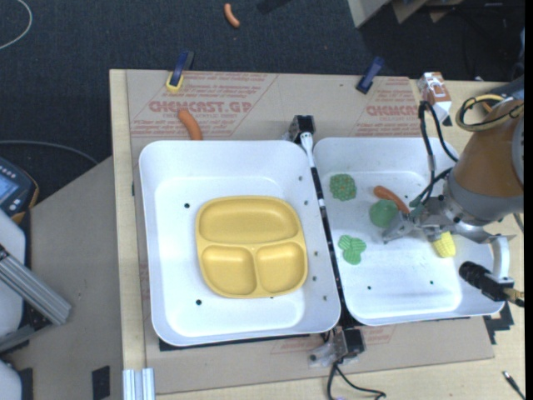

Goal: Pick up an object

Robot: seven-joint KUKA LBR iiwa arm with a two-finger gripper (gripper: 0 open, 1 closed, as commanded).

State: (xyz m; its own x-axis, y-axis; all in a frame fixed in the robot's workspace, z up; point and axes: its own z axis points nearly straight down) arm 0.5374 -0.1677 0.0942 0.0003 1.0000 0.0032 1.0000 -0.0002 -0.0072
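Note:
The right bin point(400, 294) holds several small toy foods. A round green piece point(382, 213) lies near its middle, with an orange sausage-like piece point(388, 195) just behind it. A flat green leafy piece point(342, 187) lies farther back left, and another green piece point(352, 249) sits near the bin's left wall. A yellow corn-like piece point(444, 244) lies at the right, partly under the arm. My gripper point(406, 226) is low in the bin, just right of the round green piece and beside the orange piece. Nothing is visibly held.
The left bin point(166, 223) carries a yellow divided plate point(250, 244). An orange sausage point(191, 123) lies on the cardboard behind the left bin, and another point(231, 14) on the dark floor. Clamps point(176, 72) hold the board's back edge. Cables hang near the arm point(487, 169).

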